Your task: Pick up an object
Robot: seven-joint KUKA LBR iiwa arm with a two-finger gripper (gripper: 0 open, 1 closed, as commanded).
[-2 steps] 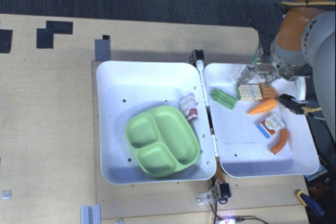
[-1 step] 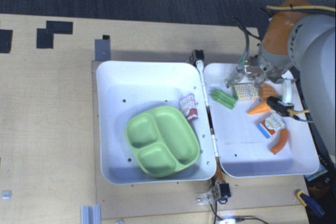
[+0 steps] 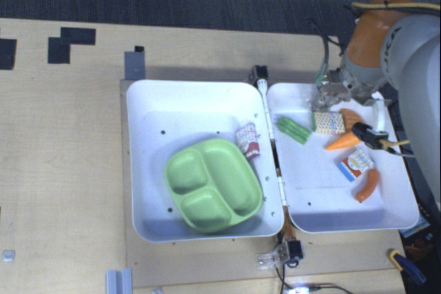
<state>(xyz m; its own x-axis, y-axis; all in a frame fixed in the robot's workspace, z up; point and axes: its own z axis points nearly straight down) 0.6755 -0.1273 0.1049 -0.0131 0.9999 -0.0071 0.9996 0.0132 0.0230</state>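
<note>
Progress: nothing lifted yet; the whole pick is left, as I judge it.
My jaws (image 3: 324,101): low over the far end of the right bin (image 3: 386,217); I cannot tell how they stand or whether they grip anything.
Likely target: a small patterned box (image 3: 329,122), just below me, lying flat.
Neighbours: green block (image 3: 293,129), carrot (image 3: 343,141), sausage (image 3: 367,185).
Left bin (image 3: 145,148): 1 green plate (image 3: 212,183).

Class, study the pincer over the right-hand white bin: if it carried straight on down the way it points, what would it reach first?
Most likely the small pale checkered block, which lies directly below the pincer in the right white bin. Depth is hard to judge from above, so it might instead land on bin floor beside the green stick-shaped piece.
</note>
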